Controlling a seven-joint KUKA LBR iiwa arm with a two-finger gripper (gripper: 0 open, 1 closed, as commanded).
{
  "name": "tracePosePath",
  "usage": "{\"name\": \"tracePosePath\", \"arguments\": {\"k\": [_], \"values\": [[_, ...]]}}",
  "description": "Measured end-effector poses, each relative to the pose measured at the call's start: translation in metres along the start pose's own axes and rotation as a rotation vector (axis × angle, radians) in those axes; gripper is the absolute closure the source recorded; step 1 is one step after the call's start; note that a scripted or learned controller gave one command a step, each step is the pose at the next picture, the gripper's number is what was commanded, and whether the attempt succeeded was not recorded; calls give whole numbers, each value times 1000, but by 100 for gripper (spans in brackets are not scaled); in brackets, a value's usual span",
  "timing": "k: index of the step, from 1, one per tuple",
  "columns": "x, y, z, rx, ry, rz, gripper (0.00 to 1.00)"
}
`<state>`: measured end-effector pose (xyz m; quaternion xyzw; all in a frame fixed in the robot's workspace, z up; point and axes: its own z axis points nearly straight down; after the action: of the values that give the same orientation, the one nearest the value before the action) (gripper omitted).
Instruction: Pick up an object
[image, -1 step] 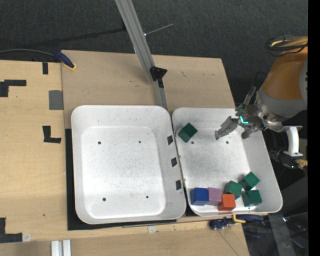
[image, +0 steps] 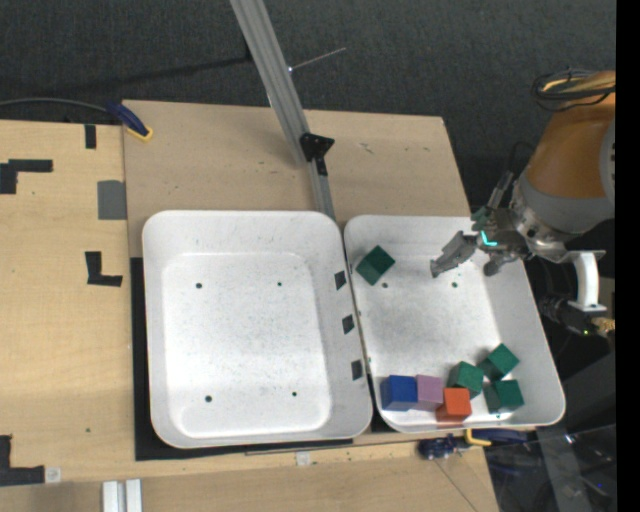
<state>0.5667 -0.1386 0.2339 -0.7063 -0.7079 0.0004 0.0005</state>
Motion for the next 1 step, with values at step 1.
{"name": "tracePosePath", "arguments": {"k": [1], "values": [[-4, 1, 45, 5, -1, 2, 0]]}}
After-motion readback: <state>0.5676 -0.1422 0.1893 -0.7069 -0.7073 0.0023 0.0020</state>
